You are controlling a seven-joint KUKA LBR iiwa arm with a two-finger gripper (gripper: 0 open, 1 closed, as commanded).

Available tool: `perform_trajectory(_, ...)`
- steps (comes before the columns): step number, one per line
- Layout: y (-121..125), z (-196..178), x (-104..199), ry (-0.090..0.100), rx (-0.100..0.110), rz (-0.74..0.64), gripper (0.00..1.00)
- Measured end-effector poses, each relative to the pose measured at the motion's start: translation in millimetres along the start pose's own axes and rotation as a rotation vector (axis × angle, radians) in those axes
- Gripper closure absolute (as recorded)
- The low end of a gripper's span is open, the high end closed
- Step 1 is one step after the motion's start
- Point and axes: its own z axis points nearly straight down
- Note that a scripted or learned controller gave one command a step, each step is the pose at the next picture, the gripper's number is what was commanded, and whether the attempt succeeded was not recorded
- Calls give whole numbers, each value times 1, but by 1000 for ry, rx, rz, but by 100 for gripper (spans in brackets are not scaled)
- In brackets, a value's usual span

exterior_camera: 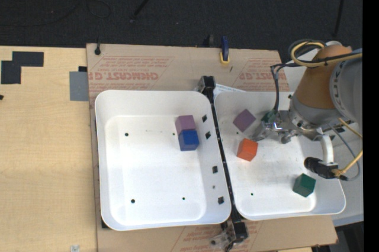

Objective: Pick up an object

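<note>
The right bin (331,209) holds three blocks: a purple one (243,120) at the back left, an orange one (247,150) just in front of it, and a green one (304,185) at the front right. In the left bin (118,209), a light purple block (185,123) sits against a blue block (189,139). My gripper (273,126) hangs low over the right bin, just right of the purple block and above-right of the orange one. Nothing shows between its tips.
A black divider with clips (214,144) runs between the two bins. Cables (308,49) loop off the arm's wrist at the right, and a black fitting (317,167) sticks out near the green block. Cardboard (154,67) lies under the bins.
</note>
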Motion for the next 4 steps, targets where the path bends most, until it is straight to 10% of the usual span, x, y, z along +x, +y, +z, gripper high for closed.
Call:
perform_trajectory(1,-53,5,61,2,2,-1,0)
perform_trajectory(2,-51,-6,57,-1,-1,6,100)
perform_trajectory(3,-49,4,69,-2,-3,2,100)
perform_trajectory(4,-127,4,55,-2,-3,7,100)
